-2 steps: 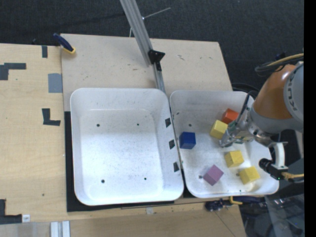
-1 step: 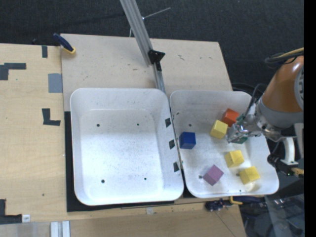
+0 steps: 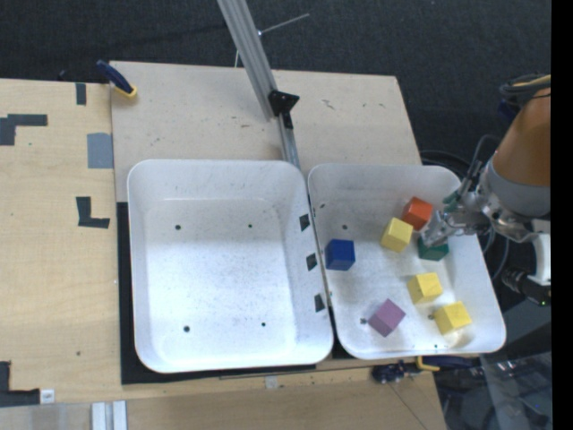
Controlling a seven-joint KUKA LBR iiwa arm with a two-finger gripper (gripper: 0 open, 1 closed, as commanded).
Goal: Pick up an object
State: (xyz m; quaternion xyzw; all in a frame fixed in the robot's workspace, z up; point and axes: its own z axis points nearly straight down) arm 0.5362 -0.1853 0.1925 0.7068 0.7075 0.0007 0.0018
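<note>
Green block [image 3: 434,251] (small, dark, mostly hidden) under gripper [image 3: 439,231] in right bin [image 3: 358,179]; grip impossible to tell.

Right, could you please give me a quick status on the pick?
Pincer low in right bin, over green block; grasp unconfirmed. Orange block and yellow block crowd close.

Green block [image 3: 435,252]: mostly covered by the end effector [image 3: 440,228], just a dark green sliver peeking out below it.
End effector fingers: too small and cluttered to read, open or closed is anyone's guess.
Arm [image 3: 528,155]: cut off at the right side.
Bench [image 3: 54,177]: runs off the left and bottom edges.
</note>
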